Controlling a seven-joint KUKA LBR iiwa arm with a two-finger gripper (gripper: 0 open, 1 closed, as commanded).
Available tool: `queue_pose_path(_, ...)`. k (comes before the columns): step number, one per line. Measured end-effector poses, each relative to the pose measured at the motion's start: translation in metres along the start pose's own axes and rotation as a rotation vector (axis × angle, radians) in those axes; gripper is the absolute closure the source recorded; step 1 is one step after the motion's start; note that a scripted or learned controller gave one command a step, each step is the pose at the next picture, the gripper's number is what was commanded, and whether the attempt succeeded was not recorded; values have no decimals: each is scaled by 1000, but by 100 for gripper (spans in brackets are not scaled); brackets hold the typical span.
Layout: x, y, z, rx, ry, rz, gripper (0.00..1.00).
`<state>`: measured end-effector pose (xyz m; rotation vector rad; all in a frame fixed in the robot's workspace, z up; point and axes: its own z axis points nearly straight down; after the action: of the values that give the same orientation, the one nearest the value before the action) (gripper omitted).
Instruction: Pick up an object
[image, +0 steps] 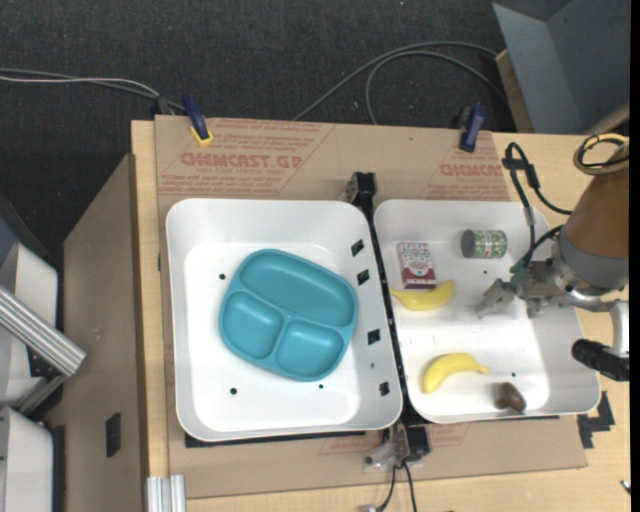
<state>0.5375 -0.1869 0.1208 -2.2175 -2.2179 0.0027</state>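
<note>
— Two white bins sit side by side before us; what do we see in the left bin (190, 330)?

— We see a teal divided plate (288, 314) lying flat near its middle.

— And the right bin (560, 385)?

— We count five things: a small red and white box (416, 264) by the left wall, a banana (423, 295) just below it, a second banana (450, 370) nearer the front, a green can (484, 243) on its side towards the back, and a small brown object (510, 398) at the front edge.

— Where is the gripper (497, 296)?

— It reaches in from the right, low over the bin floor, between the can and the front banana. Its fingers look spread, and we see nothing between them.
</note>
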Motion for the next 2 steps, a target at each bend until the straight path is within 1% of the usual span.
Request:
queue_pose_path(1, 0, 1, -14, -6, -1, 0, 100)
queue_pose_path(2, 7, -1, -75, -11, -4, -2, 100)
